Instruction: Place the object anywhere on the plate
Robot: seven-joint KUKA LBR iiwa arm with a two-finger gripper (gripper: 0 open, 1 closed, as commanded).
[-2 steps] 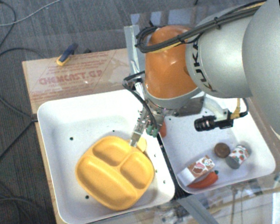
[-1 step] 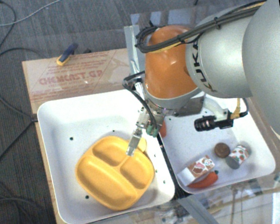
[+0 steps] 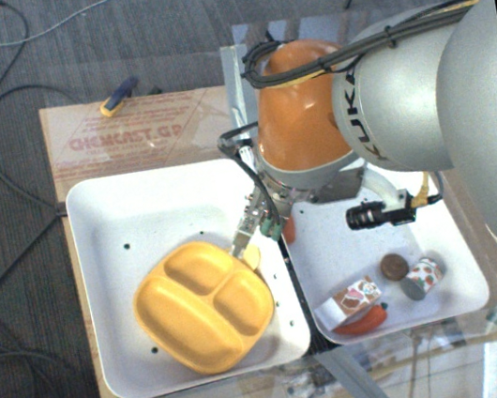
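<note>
pincer point(image 3: 246, 230) at mid frame, over the plate point(image 3: 205, 306) rim; grip state unclear, so hold low and let go gently.

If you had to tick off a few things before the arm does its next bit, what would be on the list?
1. Yellow plate lies flat in the left bin: ok.
2. Gripper is over the plate's upper right rim: ok.
3. An object sits between its fingers: cannot tell; something small and green shows beside it.
4. Plate compartments bare: ok.
5. Spare items, a red pepper and small can, lie in the right bin: ok.
</note>
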